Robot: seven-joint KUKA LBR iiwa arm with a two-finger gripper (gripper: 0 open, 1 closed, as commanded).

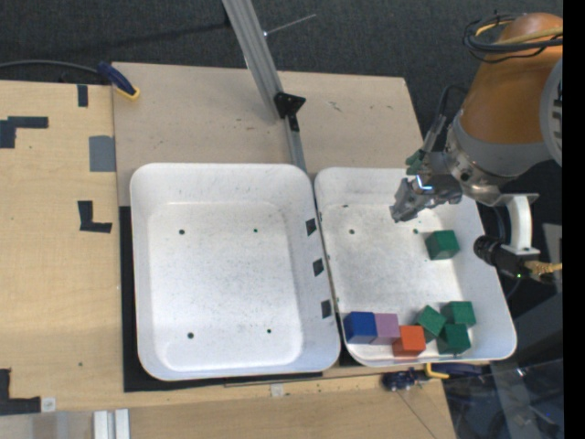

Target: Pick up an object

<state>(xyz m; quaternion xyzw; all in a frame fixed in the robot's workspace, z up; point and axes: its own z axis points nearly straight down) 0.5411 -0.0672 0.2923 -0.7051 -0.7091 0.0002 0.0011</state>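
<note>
While the end effector (409, 203) is hovering over the right bin (366, 245), its finger state too blurred to tell, a lone green cube (441, 244) is lying just beside it; six other blocks (411, 327) are crowding the near edge, probably making harder targets.

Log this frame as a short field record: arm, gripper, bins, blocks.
arm: grey KUKA arm with an orange band, reaching in from the right
gripper: gripper over the upper part of the right bin; nothing seen between its fingers
left bin: left bin, white and shallow
right bin: right bin, holds all the blocks
lone block: green block, apart from the rest, below and right of the gripper
front cluster: blue block, lilac block, orange block, three more green blocks
</note>
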